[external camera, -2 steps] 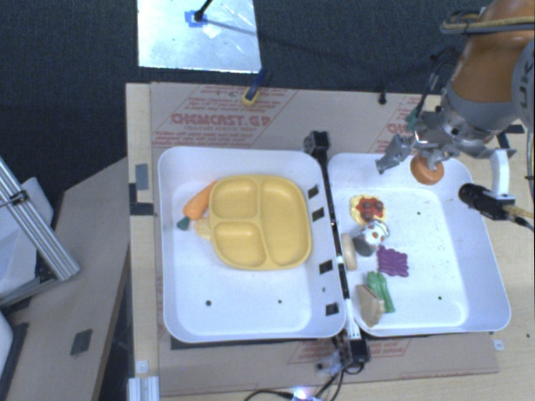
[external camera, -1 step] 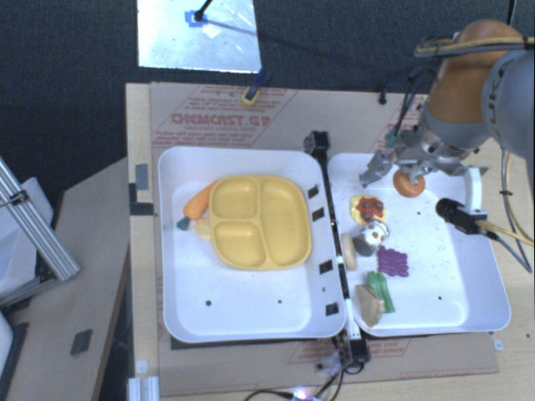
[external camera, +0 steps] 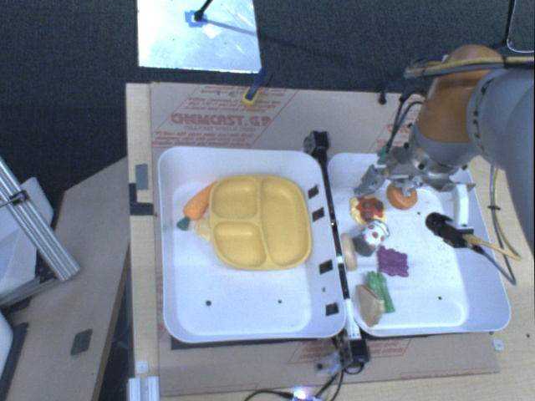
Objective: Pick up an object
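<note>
My gripper (external camera: pixel 376 180) hangs low over the upper left part of the right bin (external camera: pixel 481 303), with the orange-banded wrist above it. Just below it lies a yellow and red toy (external camera: pixel 366 210). An orange round toy (external camera: pixel 402 196) sits close to its right. Further down the bin's left side lie a white and red piece (external camera: pixel 377 230), a grey piece (external camera: pixel 364 243), a purple toy (external camera: pixel 392 262), a green toy (external camera: pixel 381 288) and a tan bread-like piece (external camera: pixel 369 305). I see nothing held.
The left bin (external camera: pixel 242 316) holds a yellow divided plate (external camera: pixel 255 221), with an orange carrot toy (external camera: pixel 197 201) at the plate's left edge. A black-clipped divider (external camera: pixel 333 232) separates the bins. The right bin's lower right floor is bare.
</note>
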{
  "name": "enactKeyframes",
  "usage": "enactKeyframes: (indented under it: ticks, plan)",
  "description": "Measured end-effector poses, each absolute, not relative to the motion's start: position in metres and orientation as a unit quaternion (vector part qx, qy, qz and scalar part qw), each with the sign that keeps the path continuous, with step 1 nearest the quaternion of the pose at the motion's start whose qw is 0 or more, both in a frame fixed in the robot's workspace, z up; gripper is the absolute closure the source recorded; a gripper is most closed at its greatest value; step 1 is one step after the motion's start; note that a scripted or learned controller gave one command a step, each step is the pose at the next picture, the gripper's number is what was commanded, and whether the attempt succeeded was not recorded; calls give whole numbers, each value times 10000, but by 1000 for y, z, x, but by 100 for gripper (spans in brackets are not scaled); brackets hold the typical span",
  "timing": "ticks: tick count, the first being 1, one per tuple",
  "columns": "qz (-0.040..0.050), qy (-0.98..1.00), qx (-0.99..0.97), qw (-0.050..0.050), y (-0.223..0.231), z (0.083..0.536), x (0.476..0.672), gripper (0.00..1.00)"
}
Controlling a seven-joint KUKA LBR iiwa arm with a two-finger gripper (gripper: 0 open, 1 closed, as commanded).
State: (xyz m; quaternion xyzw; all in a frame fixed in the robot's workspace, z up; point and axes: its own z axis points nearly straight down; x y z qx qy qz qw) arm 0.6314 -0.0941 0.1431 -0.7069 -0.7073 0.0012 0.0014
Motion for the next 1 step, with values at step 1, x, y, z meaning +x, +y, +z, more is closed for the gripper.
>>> enactKeyframes:
  ticks: [1]
  plan:
    - [-12,-7074,-7068,-47,-96,96,634,0]
